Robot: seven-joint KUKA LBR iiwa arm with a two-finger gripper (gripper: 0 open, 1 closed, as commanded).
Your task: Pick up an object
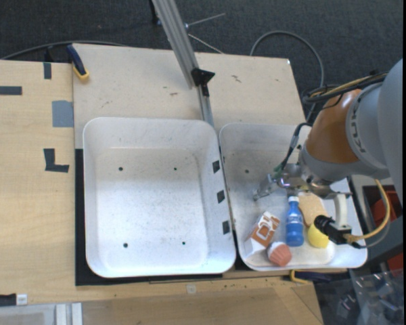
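Surface: light wood w/ grey tape bits at left. Blue/yellow clamp near top-left edge of the paler board. Slanted metal pole w/ black bracket, just above where the bins meet. Dark carpet behind, black cable looping on it.

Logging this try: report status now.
Gripper low in right bin, nothing seen between fingers. Blue bottle, orange-white pack, yellow piece lie untouched. Path unobstructed.

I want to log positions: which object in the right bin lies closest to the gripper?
The blue bottle: its top sits just beside the gripper, whereas the orange-white carton and yellow object lie farther.
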